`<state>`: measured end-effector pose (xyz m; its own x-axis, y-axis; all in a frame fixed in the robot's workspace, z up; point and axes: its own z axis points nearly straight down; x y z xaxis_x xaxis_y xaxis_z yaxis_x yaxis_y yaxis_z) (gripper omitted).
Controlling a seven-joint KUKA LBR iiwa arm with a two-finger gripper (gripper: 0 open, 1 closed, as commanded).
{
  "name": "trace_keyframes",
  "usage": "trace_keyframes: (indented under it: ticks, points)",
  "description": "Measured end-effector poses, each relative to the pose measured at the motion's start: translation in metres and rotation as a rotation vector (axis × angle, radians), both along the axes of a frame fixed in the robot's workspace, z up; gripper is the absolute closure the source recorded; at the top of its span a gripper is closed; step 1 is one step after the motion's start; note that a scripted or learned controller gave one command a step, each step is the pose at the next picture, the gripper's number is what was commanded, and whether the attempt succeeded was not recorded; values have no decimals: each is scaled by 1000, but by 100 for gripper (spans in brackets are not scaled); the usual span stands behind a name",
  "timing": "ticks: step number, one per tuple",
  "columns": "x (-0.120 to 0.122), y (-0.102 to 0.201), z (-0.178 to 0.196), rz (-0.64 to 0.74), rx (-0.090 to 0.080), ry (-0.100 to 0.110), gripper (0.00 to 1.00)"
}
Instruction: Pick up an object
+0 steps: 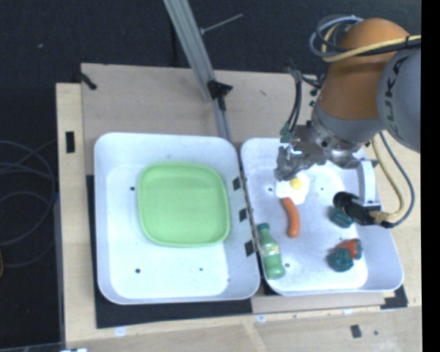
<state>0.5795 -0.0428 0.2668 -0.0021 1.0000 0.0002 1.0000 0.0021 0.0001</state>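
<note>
Fingers first: can't tell whether they're spread or pinched, the gripper point(287, 169) sits low over the right bin point(319, 288), right above a toy fried egg point(292, 188). Going left to right: a green plate point(183, 203) in the left bin point(117, 196), then a green bottle point(270, 251) along the right bin's left wall, an orange sausage-looking piece point(292, 217) just below the egg, and a teal and red toy point(344, 255) further right. The egg looks light, flat and probably slick plastic, so I'd pinch across its edges, not the yolk.
</note>
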Motion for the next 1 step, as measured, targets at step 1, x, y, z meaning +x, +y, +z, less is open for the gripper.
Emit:
trace_keyframes:
  ticks: [1]
  points:
    - [-11, 55, 0, 2, 1, -1, 100]
